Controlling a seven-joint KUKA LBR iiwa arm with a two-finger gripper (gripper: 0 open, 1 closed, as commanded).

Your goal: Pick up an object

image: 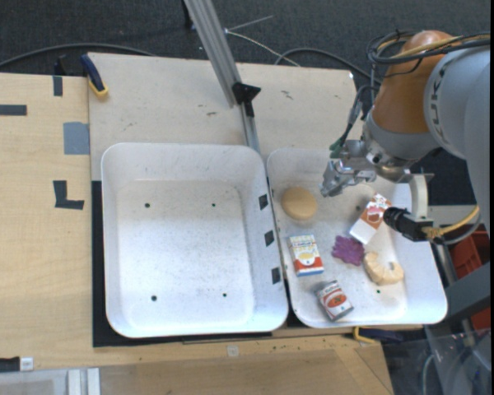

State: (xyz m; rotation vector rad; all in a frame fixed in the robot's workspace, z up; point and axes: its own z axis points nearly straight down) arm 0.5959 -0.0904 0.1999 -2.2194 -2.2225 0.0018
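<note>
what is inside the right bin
The right bin holds a tan bun, a small box, a red can, a purple piece, a carton and a bagel. The hand and arm cover its far corner.

Robot arm (461, 97): smooth grey casing with a rounded orange band (412, 85) above the wrist. Dark cables (395, 48) looped over the band. The gripper (339, 175) was small, metallic grey.

two white bins (181, 151); six small objects: two cartons (306, 255), bun (299, 203), can (335, 300), purple piece (347, 250), pastry (383, 268).
</note>
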